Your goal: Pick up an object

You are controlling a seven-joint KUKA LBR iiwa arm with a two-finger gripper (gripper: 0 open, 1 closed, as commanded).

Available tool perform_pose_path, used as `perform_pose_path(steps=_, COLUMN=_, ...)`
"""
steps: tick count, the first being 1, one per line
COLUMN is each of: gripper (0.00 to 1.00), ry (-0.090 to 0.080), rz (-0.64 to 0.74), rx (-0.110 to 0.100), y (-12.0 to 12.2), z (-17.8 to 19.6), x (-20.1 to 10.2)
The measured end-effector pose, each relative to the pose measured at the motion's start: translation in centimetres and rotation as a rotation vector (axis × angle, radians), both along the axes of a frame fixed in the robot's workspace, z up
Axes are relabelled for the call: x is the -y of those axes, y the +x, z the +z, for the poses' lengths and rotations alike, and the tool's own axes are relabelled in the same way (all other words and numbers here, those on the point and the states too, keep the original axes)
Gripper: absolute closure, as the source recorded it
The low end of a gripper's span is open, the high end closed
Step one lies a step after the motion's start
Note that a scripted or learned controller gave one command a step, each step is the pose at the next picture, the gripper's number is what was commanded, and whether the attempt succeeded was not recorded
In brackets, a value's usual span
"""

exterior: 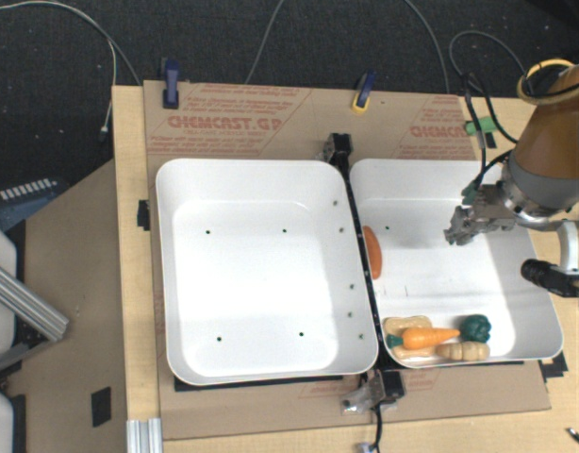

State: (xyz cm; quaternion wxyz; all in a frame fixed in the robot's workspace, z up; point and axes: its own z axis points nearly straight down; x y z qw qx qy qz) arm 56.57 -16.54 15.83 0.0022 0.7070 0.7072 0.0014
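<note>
White plastic is what you read first: two shallow bins side by side on a cardboard-covered bench. Start at the left bin (261, 272), which sits at nine o'clock from the centre divider and offers you no candidate. Cross the divider into the right bin (516, 300). Just inside its left wall lies an orange sausage-shaped piece (372, 252), long axis running twelve to six, pressed close against the wall. Along the near edge, at about six o'clock in that bin, you have a cluster: a pale round piece (405, 326), a toy carrot (427, 338) with its long axis three to nine, a tan piece (462, 351) just beside it, and a dark green piece (475, 327) at the cluster's right end.

Now the gripper (464, 226): it hangs over the upper middle of the right bin, with the arm coming in from three o'clock. You cannot tell from this slant whether its fingers are parted or closed, and nothing shows between them.

The relation to weigh: the cluster lies toward six o'clock from the gripper, the sausage piece toward eight to nine o'clock. My judgement is the carrot is the easier target, clear of the wall; close across its short axis.
</note>
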Motion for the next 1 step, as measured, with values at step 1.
perform_pose_path(steps=1, gripper=1.0, ry=0.0, rz=-0.001, rx=-0.001, y=-0.12, z=4.71, x=0.86)
